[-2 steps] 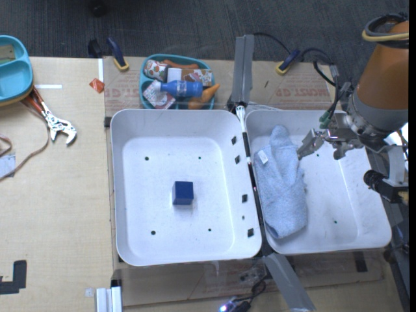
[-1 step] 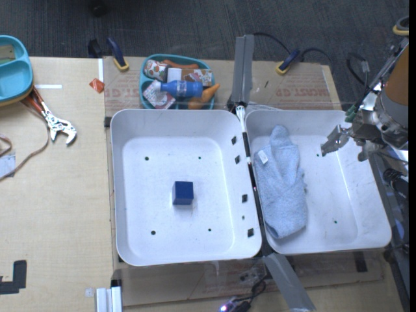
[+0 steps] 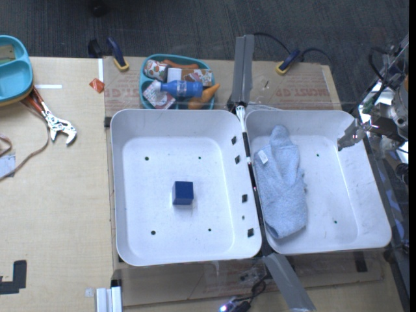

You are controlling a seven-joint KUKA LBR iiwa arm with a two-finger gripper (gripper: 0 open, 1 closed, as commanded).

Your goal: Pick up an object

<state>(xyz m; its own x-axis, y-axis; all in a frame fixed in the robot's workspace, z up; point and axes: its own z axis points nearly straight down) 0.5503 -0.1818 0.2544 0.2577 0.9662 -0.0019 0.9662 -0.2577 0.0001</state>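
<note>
Far left edge of the bench (image 3: 58, 226): a light-blue divided tray (image 3: 12, 67) sits partly cut off by the frame, with an adjustable wrench (image 3: 57, 127) lying just below it, jaw end pointing lower right, and a brown cord (image 3: 26, 155) looping beside it. A small red scrap (image 3: 97, 85) lies near the board's upper edge, and a blue-and-orange clamp (image 3: 117, 56) grips that edge. Next right, a teal bowl (image 3: 148, 70) holds a jumble of packets and a blue bottle (image 3: 181, 88) lying on its side. Below it sits the left bin (image 3: 130, 233), white and shallow. In it is 1 item: a dark blue cube (image 3: 183, 193), resting flat a little below and left of the bin's middle, well apart from every wall. A grey upright post (image 3: 243, 67) rises behind the seam where the 2 bins meet, with small black clips along that seam. The right bin (image 3: 351, 220) holds a pale blue-grey cloth (image 3: 281, 184), crumpled lengthwise along the bin's left side, a white tag showing near its upper left; the cloth's left edge lies against or very near the left wall, I cannot tell which. A second clamp (image 3: 288, 61) sits at the board's top edge. At the far right, the gripper (image 3: 351, 138) hangs over the right bin's upper right rim, well apart from cloth and cube; whether its jaws are spread or pressed together cannot be told, and nothing is visibly pinched.
</note>
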